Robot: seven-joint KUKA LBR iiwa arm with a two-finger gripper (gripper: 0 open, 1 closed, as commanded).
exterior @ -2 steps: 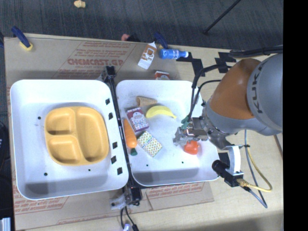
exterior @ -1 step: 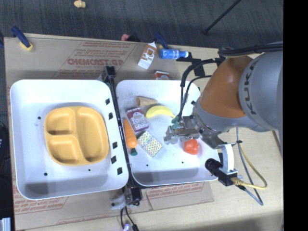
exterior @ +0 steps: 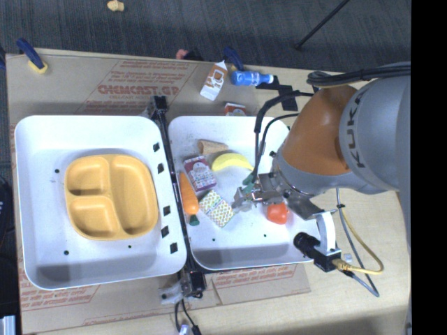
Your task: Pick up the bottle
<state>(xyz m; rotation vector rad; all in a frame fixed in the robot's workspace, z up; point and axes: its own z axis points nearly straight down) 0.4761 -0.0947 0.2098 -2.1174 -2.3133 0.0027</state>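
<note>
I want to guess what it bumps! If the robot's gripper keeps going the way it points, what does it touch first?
Probably the patterned packet: the gripper points left across the right bin, toward it. The carrot lies beyond. Its height is unclear, so it might pass over.

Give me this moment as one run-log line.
arm: over right bin | gripper: low among items, beside patterned packet | bottle: on bench outside bins, untouched | task: not done

You are looking at a yellow divided plate (exterior: 112, 195) sitting in the left bin (exterior: 28, 187). In the right bin (exterior: 230, 257), a carrot (exterior: 188, 195) is lying along the left wall, a banana (exterior: 232, 162) sitting right of the carrot, a red ball (exterior: 278, 214) resting farther right.
</note>
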